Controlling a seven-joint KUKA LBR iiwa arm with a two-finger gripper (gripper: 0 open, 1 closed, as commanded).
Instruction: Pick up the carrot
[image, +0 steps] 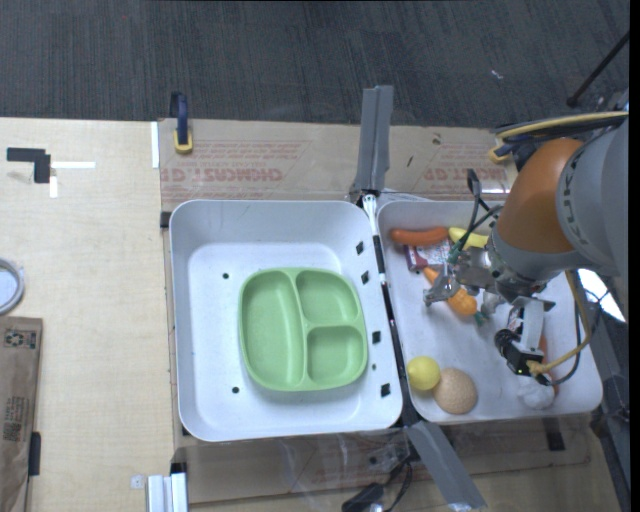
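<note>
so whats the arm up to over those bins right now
The arm's gripper is down in the right bin, right at a small orange piece that looks like the carrot. Whether it has hold of it can't be told. A lemon and a tan ball lie nearer the front. The left bin holds a green divided plate.

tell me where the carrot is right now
In the camera view the carrot lies in the right bin, toward its middle, right at the gripper. The red sausage is behind it, and the lemon lies nearer the front.
</note>
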